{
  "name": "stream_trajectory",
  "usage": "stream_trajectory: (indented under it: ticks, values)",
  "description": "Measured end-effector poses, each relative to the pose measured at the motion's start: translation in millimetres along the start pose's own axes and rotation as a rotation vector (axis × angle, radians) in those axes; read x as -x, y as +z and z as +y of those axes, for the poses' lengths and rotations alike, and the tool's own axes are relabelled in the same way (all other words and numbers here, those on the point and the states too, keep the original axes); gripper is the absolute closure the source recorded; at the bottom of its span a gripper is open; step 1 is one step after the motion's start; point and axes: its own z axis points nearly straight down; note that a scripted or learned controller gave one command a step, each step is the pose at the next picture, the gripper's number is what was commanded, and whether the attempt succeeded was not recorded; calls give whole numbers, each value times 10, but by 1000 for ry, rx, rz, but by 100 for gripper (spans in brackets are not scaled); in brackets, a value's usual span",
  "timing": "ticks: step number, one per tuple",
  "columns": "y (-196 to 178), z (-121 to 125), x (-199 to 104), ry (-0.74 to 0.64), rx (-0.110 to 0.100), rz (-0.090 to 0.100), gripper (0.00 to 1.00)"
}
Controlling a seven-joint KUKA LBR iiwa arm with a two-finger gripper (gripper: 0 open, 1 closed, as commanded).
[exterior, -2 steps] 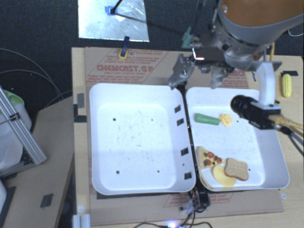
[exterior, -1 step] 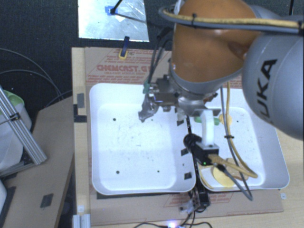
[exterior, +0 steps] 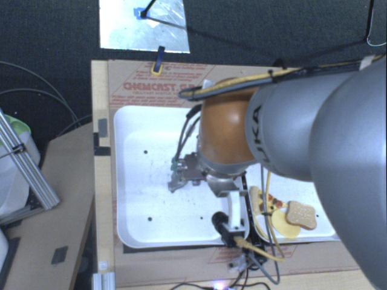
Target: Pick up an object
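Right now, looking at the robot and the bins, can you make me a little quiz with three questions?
1. True or false: the toast-shaped toy lies in the right-hand bin.
2. What colour is the band above the arm's wrist? A) blue B) orange C) green
3. Fill in the missing word: the gripper hangs above the ____ bin.

Key: 1 true; 2 B; 3 left.
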Motion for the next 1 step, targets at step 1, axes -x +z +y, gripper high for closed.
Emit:
stream_trajectory:
  ticks: [1]
  values:
    - [-1843, -76, 704, 3, 35, 9, 0]
